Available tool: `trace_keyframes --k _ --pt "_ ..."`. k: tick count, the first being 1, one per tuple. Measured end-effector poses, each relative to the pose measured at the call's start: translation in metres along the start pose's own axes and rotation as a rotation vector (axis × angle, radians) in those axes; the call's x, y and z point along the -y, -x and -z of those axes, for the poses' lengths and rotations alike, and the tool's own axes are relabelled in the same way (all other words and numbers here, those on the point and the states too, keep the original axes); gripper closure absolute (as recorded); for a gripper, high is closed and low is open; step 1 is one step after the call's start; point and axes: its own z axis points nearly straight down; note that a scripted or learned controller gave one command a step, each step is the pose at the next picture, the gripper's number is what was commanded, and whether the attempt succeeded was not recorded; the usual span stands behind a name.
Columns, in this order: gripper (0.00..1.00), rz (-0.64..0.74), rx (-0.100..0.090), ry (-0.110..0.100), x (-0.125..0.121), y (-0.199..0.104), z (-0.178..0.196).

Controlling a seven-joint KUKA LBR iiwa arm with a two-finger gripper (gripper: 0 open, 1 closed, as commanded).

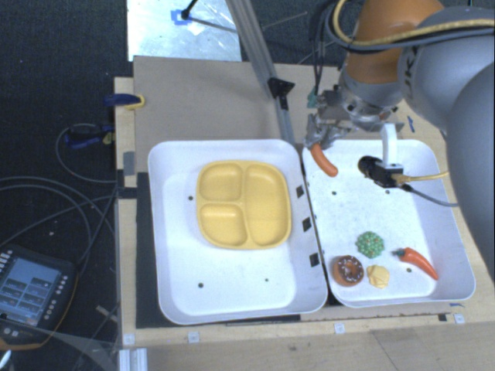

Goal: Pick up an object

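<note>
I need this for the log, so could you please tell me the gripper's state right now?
Gripper: shut on the hot dog, which hangs from its fingertips above the right bin.

You can read no text, label, brand or number anywhere here; the handheld pendant [29, 288] at lower left has a lit screen, but its contents are too blurred.
</note>
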Motion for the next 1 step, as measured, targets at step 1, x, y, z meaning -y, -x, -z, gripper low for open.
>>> trace_keyframes --k 1 --pt "1.0 0.0 -0.001 0.001 0.01 -0.0549 0.0098"
